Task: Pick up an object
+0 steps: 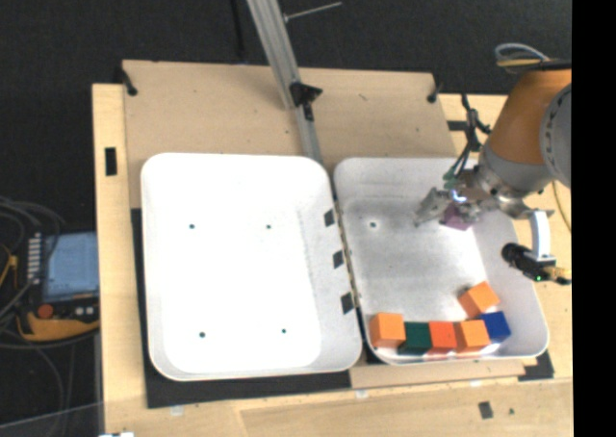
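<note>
A: Gripper [452,202] low over far part of right bin [404,262], just beside small purple object [456,218]. Open or shut?
B: Cannot tell; too small, blurred.
A: Other targets?
B: Orange, green, blue blocks [443,332] crowded along near wall.
A: Risk?
B: Likely off-centre descent, nudging purple object toward bin wall, closing on nothing.

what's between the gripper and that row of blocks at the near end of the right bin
In the camera view, only bare white bin floor separates the gripper from the row of blocks. A small purple object sits right at the gripper.
</note>
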Tool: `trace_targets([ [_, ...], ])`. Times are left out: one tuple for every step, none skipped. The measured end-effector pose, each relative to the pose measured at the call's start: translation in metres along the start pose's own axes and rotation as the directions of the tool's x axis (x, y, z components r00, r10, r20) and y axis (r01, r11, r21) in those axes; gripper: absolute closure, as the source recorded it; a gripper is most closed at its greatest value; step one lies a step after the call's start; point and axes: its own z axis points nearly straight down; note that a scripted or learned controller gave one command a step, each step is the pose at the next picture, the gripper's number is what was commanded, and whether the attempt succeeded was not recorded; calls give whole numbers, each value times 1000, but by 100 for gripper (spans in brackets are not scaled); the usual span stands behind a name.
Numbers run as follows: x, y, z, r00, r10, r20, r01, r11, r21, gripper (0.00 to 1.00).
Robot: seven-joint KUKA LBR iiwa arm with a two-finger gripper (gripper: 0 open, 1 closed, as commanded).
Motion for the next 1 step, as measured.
trace_targets([
  [1,4,-4,1000,1,-3,-1,1000,-8,0],
])
